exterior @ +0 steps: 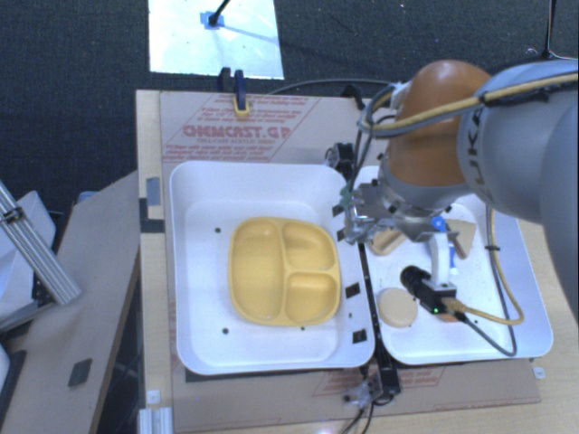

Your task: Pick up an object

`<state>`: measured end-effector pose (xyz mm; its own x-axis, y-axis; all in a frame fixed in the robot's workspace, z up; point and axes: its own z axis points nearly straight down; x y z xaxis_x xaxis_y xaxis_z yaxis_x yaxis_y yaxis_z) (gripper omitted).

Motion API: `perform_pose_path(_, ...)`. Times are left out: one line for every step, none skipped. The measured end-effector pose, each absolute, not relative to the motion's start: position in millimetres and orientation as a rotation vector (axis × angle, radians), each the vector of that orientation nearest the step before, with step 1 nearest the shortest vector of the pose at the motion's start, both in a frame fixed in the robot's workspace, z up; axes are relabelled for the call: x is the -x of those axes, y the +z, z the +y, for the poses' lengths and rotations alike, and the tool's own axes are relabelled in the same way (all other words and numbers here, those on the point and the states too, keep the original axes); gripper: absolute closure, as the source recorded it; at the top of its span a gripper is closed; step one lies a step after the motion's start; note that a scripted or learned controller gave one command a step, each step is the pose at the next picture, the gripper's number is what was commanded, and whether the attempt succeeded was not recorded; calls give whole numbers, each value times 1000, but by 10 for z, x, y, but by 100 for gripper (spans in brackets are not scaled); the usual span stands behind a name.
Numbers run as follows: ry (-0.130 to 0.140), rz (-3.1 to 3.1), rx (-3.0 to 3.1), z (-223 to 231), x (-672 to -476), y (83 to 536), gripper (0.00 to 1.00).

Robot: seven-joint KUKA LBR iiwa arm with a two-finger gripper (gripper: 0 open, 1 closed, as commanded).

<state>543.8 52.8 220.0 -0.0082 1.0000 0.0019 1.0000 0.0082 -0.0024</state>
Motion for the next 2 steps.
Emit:
perform_pose_path(-4, -2231, 2213, 1031, -5309, 2321, 100)
perform_pose_path(-3, -2226, 2219, 1010, -5313, 2319, 0)
